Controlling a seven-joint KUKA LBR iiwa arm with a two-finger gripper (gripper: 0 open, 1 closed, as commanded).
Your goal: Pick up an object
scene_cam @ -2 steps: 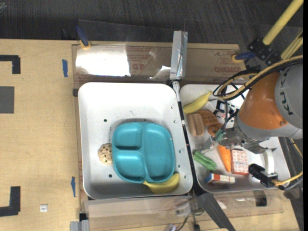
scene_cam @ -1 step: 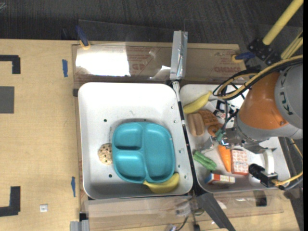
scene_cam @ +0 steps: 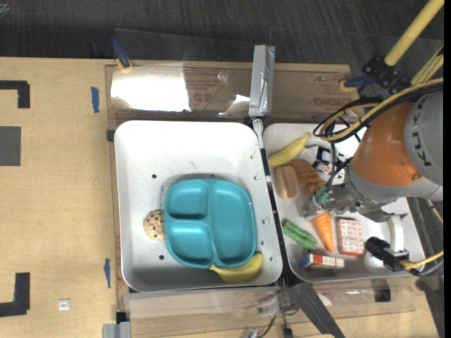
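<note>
**Arm Hangs Low Over the Toy Food Bin**

The gripper (scene_cam: 325, 197) is down in the right bin (scene_cam: 412, 259), at the end of the grey and orange arm (scene_cam: 384, 153). The arm covers most of it, so I cannot tell how it is set or whether it has hold of anything.

A lot of toy food lies close to the gripper. The orange carrot (scene_cam: 323, 231) is just below it. A brown bread roll (scene_cam: 285, 182) lies just to its left, with a yellow banana (scene_cam: 289, 151) a bit higher up. A green pea pod (scene_cam: 299, 234) lies lower left, beside the carrot. A red and white box (scene_cam: 349, 235) sits to the right of the carrot, and a small carton (scene_cam: 323, 261) lies near the front wall.

The left bin (scene_cam: 141, 146) has a blue plate (scene_cam: 210, 221) with three sections. A second banana (scene_cam: 239, 268) touches the plate's front edge. A cookie (scene_cam: 154, 224) lies just left of the plate.
</note>
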